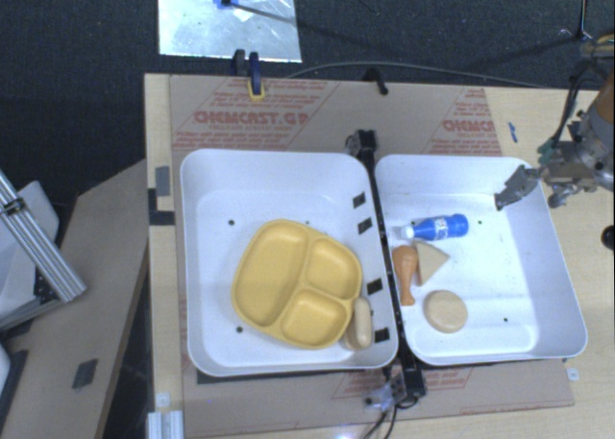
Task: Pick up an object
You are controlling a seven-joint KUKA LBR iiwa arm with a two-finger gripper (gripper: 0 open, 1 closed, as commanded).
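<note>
The right bin (538, 331) holds a blue bottle with a white cap (437, 228) lying on its side, an orange drumstick-shaped piece (407, 274), a pale wedge (433, 256) touching it, and a round beige disc (446, 311). My gripper (534, 191) hangs over the far right part of this bin, to the right of the bottle and apart from it. It is open, its two dark fingers spread with nothing between them.
The left bin (221, 187) holds a yellow divided tray (298, 283) with a small beige roll (360, 323) against its right edge. A black divider strip (381, 245) runs between the bins. The cardboard sheet (288, 110) lies under both.
</note>
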